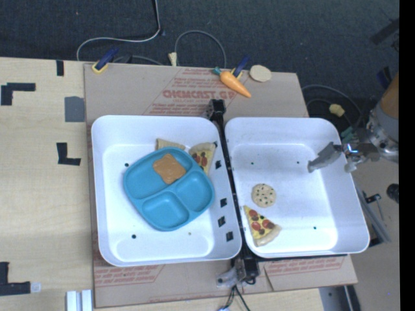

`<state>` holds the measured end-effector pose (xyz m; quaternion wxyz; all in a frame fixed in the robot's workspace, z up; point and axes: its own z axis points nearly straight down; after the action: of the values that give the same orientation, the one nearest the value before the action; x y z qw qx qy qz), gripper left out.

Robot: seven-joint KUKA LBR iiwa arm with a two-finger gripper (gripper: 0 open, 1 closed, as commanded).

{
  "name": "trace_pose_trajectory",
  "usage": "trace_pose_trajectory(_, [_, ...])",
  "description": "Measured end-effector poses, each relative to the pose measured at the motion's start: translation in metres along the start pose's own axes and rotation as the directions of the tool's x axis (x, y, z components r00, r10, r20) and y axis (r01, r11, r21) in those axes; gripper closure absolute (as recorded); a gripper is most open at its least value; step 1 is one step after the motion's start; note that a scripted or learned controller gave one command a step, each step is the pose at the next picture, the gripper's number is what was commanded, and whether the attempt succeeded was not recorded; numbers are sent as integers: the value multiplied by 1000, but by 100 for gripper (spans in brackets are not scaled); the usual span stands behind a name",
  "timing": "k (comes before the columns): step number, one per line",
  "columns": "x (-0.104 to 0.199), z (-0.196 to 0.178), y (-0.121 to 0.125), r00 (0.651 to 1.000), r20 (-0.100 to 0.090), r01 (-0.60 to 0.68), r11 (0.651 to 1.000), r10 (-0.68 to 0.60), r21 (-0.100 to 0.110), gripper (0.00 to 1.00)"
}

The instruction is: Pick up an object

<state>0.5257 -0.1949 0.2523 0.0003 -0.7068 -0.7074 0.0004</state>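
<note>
The left bin (107, 173) is smooth white plastic with rounded corners, and in it lies a glossy blue tray (170, 196) with moulded compartments, set at a slant. A flat tan toast-shaped piece (170, 168) sits in the tray's far compartment. Just beyond the tray's far right edge a pizza wedge (205, 154) leans by the bin's right wall, and a second tan slice (167, 145) peeks from under the tray's far rim.

The right bin (292, 135) holds a round speckled cookie (263, 195) about mid-floor and, nearer, a triangular pizza slice (260, 225) with red dots (both lie flat and apart from each other).

Both bins rest on a brown printed cardboard sheet (194, 92) over a pale wooden counter (39, 173). Beyond the bins, on the cardboard, lie an orange carrot (235, 83) and a small beige disc (260, 74). Dark carpet (259, 18) with a looping cable lies farther back.

The arm enters from the right, low over the right bin's right rim, its grey gripper (322, 157) pointing left into the bin, well apart from the cookie. I cannot tell how it is set; nothing shows in its grasp.
</note>
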Motion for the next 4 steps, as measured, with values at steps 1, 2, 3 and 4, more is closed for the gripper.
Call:
trace_pose_trajectory(1, [81, 71, 70, 1000, -3, 9, 1000, -9, 2, 0])
trace_pose_trajectory(2, [96, 172, 103, 1000, 4, 3, 1000, -3, -5, 0])
trace_pose_trajectory(3, [86, 166, 130, 1000, 0, 2, 1000, -2, -3, 0])
trace_pose_trajectory(4, [98, 166, 143, 1000, 4, 2, 1000, -2, 2, 0])
